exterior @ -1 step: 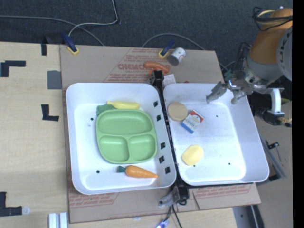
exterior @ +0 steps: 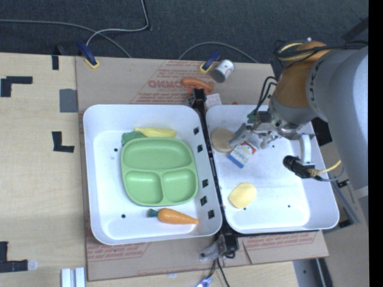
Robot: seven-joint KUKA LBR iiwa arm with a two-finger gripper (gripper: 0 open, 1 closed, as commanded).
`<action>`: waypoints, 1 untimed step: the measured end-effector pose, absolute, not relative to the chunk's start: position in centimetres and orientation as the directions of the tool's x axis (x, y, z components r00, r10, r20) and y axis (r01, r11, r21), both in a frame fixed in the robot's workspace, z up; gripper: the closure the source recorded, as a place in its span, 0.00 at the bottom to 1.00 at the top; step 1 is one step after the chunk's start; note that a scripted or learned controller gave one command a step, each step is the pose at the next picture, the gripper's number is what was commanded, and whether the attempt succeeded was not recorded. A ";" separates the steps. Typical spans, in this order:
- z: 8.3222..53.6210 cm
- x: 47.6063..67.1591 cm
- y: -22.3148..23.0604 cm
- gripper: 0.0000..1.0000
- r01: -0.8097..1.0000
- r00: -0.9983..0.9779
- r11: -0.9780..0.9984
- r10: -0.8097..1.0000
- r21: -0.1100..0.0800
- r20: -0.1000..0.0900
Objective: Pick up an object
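Looming largest at the right edge, the grey arm (exterior: 344, 94) with its orange band (exterior: 296, 79) is reaching down into the right bin (exterior: 299, 217).

Claw (exterior: 244, 137): hanging low over the bin's upper left part, directly above a small blue and white carton (exterior: 240, 155); how far its fingers are parted cannot be told, and nothing is showing between them.

Round tan disc (exterior: 221, 140): lying just left of the carton, near the divider.

Yellow lump (exterior: 242, 195): sitting lower in the same bin, apart from the claw.

Left bin (exterior: 99, 178): holding a green divided plate (exterior: 159, 171), a yellow banana (exterior: 155, 133) touching the plate's top edge, and an orange carrot (exterior: 175, 216) lying just below the plate.

Orange sausage-shaped piece (exterior: 196, 84): resting on the cardboard behind the bins.
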State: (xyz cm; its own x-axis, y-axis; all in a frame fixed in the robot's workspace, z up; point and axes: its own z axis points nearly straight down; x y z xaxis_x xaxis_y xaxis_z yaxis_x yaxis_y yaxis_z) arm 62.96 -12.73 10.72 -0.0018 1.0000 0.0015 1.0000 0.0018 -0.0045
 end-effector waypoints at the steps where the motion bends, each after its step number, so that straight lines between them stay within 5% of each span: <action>1: 8.6 60.0 -10.9 0.00 1.000 -0.001 0.001 1.000 0.003 -0.002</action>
